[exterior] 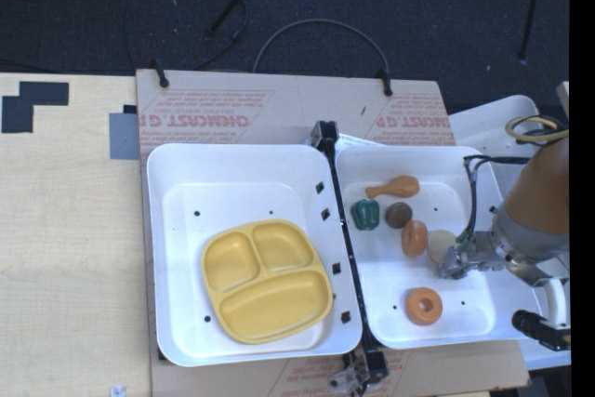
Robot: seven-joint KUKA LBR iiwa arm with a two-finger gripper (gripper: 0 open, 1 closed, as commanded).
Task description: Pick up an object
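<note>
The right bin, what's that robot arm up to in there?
The grey arm reaches in from the right, its gripper low in the right bin, beside a pale round item. Nearby lie a drumstick, a green pepper, a brown ball, an orange oval piece and a donut. Nothing looks lifted yet. The left bin holds a yellow divided plate.

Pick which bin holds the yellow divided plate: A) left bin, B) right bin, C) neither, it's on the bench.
A: the yellow divided plate lies flat in the left bin, while the right bin holds the doughnut and other toy foods.
</note>
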